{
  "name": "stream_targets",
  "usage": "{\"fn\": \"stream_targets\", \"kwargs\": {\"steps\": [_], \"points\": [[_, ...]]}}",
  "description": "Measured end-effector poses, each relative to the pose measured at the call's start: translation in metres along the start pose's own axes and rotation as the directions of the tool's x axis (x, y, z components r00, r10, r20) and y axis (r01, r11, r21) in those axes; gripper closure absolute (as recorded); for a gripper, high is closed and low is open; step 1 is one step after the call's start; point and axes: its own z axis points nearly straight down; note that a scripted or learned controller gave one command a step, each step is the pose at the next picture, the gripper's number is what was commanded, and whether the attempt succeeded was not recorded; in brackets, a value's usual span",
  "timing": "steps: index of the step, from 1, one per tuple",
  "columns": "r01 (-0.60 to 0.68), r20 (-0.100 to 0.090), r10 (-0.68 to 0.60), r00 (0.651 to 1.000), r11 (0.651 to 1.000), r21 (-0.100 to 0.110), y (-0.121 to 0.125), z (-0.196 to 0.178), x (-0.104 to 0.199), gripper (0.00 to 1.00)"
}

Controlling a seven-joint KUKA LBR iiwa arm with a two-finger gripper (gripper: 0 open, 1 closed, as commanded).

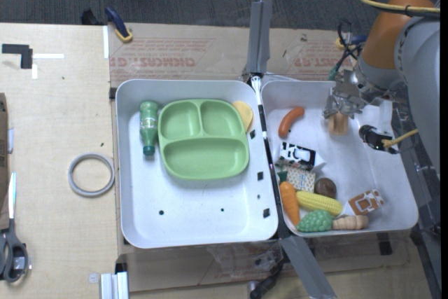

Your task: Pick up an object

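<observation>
My gripper hangs over the back of the right bin, reaching in from the right. A small tan block sticks out below the fingertips, pinched between them. Loose in the same bin lie an orange-red sausage, a black-and-white card, a checkered cracker, a carrot, a corn cob, a green bumpy vegetable, a brown ball, a tan bread roll and a small orange-and-white piece.
The left bin holds a green divided plate, a green bottle and a yellow piece by the plate's right rim. A tape ring and scissors lie on the bench to the left. A black part sits near the wrist.
</observation>
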Motion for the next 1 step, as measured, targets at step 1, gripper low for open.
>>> {"fn": "stream_targets", "kwargs": {"steps": [1], "points": [[-0.064,-0.002,0.064,0.998,0.998,0.001,-0.0261,0.009,-0.0103,1.0]]}}
